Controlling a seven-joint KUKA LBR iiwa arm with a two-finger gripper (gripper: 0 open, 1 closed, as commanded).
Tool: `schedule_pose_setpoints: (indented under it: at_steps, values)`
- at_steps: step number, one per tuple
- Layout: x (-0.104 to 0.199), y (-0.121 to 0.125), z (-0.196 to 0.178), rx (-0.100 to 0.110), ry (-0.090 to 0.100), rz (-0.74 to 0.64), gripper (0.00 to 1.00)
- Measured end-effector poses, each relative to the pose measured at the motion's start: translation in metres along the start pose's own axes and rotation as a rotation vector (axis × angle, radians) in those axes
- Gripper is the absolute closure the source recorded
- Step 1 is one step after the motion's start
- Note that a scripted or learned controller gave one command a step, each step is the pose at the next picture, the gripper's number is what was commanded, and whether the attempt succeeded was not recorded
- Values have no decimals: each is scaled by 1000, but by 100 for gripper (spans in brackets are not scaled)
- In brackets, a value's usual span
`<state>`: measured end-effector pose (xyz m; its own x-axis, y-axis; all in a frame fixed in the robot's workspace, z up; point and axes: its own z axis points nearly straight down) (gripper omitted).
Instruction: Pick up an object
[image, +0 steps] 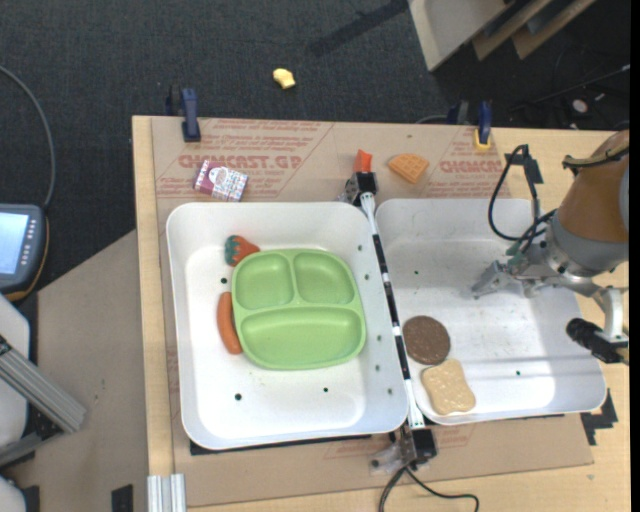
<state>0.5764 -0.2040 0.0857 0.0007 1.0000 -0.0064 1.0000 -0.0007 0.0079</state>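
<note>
A brown board bench (300, 150) is carrying two shallow white bins side by side, the left bin (200, 400) sitting toward nine o'clock and the right bin (540, 385) toward three. Along the bare strip at twelve o'clock, a small purple-and-white packet (220, 180) is lying at the left, and an orange waffle-like piece (407, 167) is resting near the middle, just beside a small orange-topped clamp (361, 172). Blue clamps (188, 112) are gripping the far edge.

Both white bins (300, 420) look smooth moulded plastic with a slight sheen. Green divided plate (297, 306): matt plastic. Bench board (150, 300): matt, printed cardboard-like surface. Floor (100, 60): dark, rough carpet. Brown disc (427, 339): dull finish
</note>
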Motion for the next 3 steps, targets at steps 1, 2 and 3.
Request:
schedule_pose_setpoints:
  at_steps: [1,2,3]
  values:
    - [15,95,-14,-2,4,-6,0]
    - [99,3,-61,12,11,-5,0]
    - [82,-85,-4,14,9,6,0]
